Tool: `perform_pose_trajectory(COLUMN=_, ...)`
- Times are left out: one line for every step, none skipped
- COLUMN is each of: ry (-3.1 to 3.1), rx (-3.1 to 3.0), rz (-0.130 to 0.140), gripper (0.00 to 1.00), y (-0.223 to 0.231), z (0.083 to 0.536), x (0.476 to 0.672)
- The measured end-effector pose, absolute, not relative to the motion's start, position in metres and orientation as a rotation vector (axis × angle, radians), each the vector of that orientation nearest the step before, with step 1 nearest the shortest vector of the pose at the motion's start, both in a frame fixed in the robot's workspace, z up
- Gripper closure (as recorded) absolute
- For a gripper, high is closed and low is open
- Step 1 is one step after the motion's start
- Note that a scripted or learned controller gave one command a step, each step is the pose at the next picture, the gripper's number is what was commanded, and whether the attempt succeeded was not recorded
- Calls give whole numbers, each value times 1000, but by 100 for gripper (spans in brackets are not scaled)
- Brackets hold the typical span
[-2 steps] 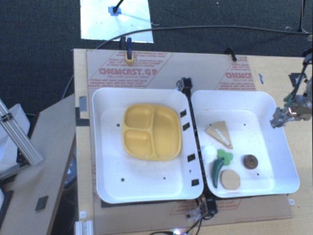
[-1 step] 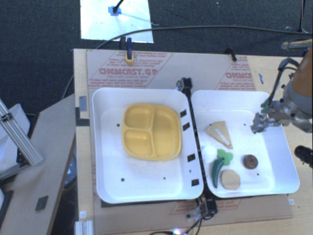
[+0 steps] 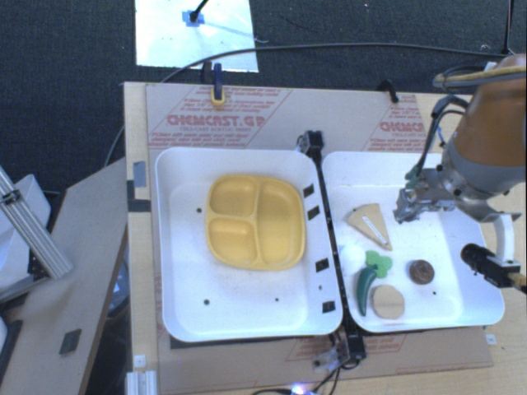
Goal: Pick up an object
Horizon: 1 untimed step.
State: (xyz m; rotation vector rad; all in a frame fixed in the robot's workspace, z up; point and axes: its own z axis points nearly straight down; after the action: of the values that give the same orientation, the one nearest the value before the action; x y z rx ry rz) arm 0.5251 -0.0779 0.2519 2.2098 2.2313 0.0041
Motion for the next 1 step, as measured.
perform_pose_trajectory(ry=2233, rx=2211, rz=3, gripper=100, y=-21, z=236, x=519)
